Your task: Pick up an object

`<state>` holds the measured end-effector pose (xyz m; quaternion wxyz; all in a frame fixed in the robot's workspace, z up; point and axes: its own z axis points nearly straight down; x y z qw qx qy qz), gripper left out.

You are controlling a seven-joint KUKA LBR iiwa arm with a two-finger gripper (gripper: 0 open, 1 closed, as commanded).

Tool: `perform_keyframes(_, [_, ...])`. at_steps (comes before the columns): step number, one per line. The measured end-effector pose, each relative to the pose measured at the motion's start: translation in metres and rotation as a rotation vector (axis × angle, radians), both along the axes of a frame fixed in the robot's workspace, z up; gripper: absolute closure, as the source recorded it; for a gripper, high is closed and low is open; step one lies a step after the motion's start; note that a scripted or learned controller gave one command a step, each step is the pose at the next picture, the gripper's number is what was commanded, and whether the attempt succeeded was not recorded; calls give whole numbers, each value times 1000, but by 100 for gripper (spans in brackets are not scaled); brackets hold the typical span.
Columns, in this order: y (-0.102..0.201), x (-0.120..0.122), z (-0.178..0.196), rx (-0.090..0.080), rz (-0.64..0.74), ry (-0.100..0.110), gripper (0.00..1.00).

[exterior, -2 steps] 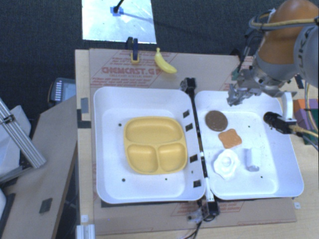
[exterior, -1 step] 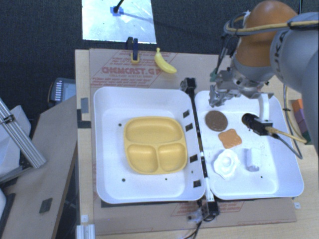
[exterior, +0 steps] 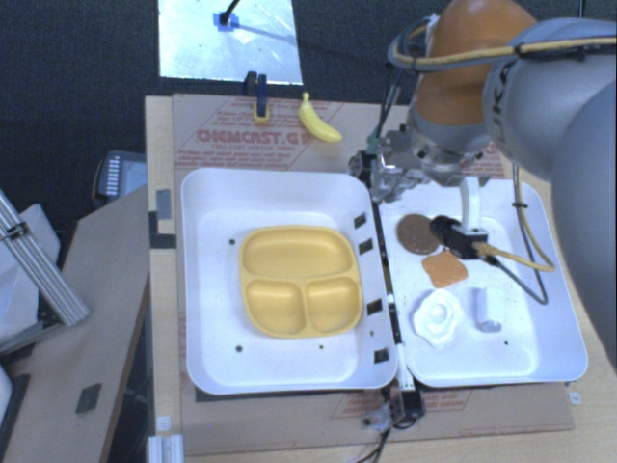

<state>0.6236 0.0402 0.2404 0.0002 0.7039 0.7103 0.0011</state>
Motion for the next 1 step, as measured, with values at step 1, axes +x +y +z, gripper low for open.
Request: perform_keyframes(1, [49, -5, -14, 0, -1, 1, 100])
